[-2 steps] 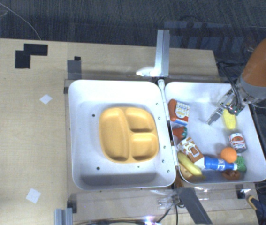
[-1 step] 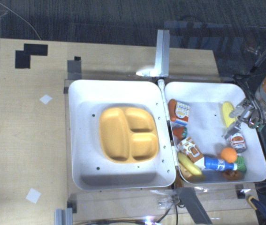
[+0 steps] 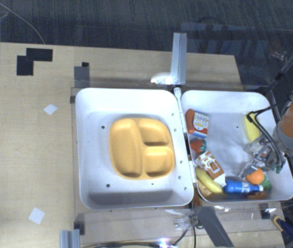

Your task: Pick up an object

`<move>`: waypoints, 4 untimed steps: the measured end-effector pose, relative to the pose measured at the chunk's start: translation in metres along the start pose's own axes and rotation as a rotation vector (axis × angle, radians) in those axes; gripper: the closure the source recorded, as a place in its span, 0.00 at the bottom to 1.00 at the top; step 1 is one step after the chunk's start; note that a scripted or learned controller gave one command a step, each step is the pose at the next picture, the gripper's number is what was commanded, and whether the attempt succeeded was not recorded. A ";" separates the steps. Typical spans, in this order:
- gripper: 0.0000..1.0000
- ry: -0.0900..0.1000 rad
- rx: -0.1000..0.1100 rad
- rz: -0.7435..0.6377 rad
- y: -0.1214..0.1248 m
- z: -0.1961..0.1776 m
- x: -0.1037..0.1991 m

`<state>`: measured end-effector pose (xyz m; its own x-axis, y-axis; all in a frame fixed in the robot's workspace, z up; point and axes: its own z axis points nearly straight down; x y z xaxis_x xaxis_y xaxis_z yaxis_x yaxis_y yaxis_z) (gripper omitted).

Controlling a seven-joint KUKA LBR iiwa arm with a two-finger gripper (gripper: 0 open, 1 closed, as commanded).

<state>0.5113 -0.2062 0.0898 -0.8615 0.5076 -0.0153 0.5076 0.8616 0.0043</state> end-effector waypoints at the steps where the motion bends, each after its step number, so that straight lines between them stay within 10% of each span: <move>1: 0.00 0.002 -0.002 0.059 0.057 0.002 -0.047; 2: 0.00 0.003 0.001 -0.003 0.010 0.001 -0.018; 4: 0.00 0.005 0.001 0.327 0.064 0.004 -0.095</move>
